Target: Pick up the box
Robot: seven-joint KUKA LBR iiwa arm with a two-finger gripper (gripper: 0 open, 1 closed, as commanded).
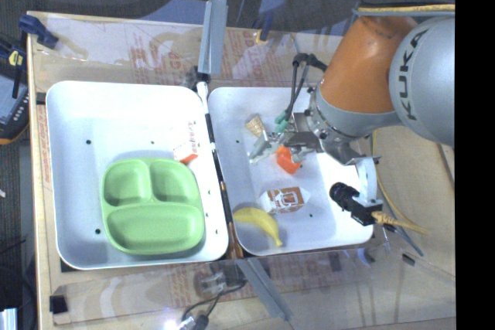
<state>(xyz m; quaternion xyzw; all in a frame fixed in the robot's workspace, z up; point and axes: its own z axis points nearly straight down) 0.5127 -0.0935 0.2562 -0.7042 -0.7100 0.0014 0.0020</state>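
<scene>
A small white box with a brown label [286, 199] lies in the right bin [332, 232], towards its front. A thin white carton with an orange-red end [186, 144] lies in the left bin [66, 166], just behind the green plate. My gripper [264, 146] hangs over the middle of the right bin, pointing left, a short way behind the brown-labelled box and apart from it. A small orange thing [288, 160] sits right beside the gripper. I see nothing held in the gripper.
A green divided plate [153, 206] fills the front of the left bin. A banana [261, 223] lies at the right bin's front left corner. A tan scrap [255, 124] rests behind the gripper. The arm covers the right bin's back right part.
</scene>
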